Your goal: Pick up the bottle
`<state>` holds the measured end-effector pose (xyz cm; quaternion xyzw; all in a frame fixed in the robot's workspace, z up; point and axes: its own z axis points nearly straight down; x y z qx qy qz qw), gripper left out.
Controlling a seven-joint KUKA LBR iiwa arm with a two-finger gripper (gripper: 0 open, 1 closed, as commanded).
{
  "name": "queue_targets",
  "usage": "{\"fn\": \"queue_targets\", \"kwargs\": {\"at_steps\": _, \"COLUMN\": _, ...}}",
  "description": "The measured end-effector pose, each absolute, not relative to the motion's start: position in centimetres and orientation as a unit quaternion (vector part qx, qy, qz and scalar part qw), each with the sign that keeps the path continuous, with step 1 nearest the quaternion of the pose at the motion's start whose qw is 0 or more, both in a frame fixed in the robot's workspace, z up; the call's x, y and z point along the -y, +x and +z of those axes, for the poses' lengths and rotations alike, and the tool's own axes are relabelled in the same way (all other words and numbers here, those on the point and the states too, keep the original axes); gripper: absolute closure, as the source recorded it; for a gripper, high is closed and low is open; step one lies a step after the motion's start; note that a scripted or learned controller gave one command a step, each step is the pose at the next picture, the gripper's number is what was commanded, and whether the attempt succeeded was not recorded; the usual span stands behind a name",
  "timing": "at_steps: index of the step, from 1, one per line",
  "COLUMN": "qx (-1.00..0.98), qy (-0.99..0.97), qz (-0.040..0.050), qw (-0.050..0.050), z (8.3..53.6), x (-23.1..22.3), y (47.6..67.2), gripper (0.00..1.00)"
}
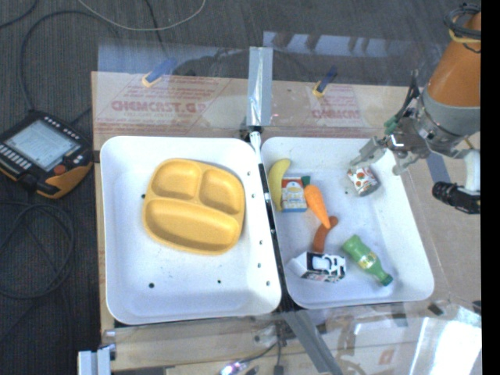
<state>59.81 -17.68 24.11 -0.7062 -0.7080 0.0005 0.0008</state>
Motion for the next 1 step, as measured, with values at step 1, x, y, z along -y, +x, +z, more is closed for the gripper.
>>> {"fn": "queue_targets", "kwargs": {"at_steps": 1, "qx": 0.772, "qy": -0.636, "qz": -0.0001, "qw": 0.001, "z": 11.74, "x": 17.84, "y": 53.87, "gripper": 0.00}}
